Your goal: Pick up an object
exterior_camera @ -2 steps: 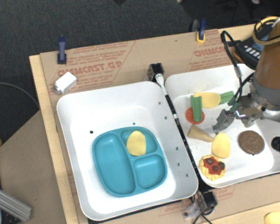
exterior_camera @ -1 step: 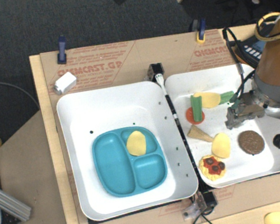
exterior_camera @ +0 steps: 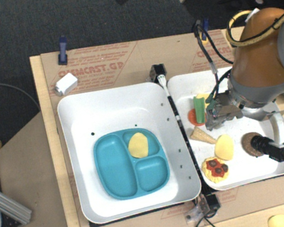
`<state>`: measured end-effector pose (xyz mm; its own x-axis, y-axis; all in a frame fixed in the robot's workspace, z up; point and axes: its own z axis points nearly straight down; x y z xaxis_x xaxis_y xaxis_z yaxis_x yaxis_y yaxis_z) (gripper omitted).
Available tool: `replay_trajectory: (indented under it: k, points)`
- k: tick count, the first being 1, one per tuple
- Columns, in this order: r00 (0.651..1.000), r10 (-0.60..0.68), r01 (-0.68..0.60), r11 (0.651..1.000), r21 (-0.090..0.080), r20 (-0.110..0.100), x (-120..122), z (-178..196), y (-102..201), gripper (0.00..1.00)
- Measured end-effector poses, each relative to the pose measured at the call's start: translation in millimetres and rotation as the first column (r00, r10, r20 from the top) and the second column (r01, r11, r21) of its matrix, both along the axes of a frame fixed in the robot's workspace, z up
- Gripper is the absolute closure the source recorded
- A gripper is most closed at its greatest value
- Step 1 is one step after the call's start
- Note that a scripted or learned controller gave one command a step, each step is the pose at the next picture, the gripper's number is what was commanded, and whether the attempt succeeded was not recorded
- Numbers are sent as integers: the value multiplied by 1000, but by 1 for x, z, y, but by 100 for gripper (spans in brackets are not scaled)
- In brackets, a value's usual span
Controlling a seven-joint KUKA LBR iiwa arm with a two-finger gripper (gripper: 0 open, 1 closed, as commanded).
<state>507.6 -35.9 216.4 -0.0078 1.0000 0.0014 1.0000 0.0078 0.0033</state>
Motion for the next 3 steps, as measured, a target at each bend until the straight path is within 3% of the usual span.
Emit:
replay_trajectory:
  k: [1, 2, 3]
  points:
    - [1000, -1, 1, 1000, 2, -9, -30, 4, 59, 100]
    - [1000, 1, -1, 1000, 3, 14, -27, 145, 107, 100]
    - [1000, -4, 4, 1000, 0, 2, -28, 166, 131, 100]
